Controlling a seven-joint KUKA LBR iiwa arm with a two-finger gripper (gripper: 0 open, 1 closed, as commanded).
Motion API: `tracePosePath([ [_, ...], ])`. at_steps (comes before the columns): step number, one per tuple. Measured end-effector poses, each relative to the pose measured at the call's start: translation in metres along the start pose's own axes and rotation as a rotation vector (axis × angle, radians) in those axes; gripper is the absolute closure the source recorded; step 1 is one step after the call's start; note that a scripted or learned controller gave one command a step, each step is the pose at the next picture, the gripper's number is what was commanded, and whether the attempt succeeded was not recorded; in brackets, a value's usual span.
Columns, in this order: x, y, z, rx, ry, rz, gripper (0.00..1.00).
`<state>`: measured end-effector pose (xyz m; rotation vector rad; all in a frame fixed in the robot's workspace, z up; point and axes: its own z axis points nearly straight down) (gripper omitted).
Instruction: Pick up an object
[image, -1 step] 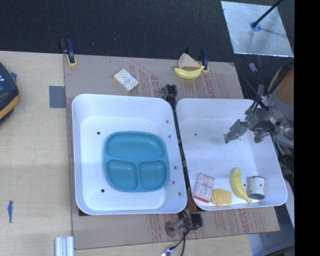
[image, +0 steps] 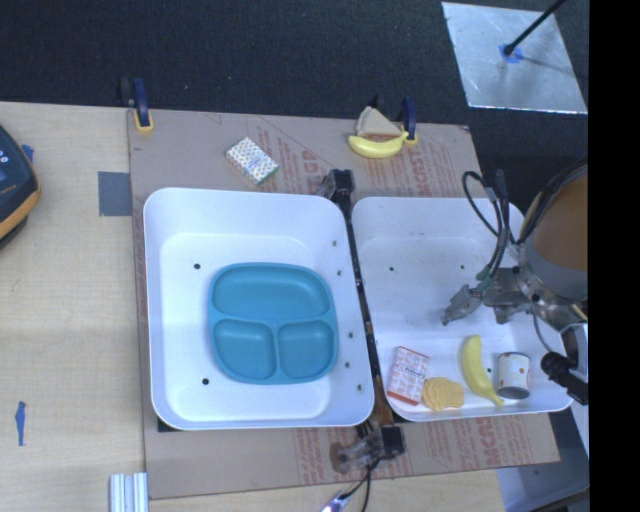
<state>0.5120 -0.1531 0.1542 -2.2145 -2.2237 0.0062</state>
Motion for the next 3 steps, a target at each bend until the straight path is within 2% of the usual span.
tracePosePath([
  [1,-0.014,-0.027,0.063,-0.001,0.001,-0.001,0.00],
  [2,-0.015,-0.027,0.053,0.000,-0.001,-0.004,1.00],
  [3,0.045,-0.014,-0.008,-0.002,0.000,-0.003,1.00],
])
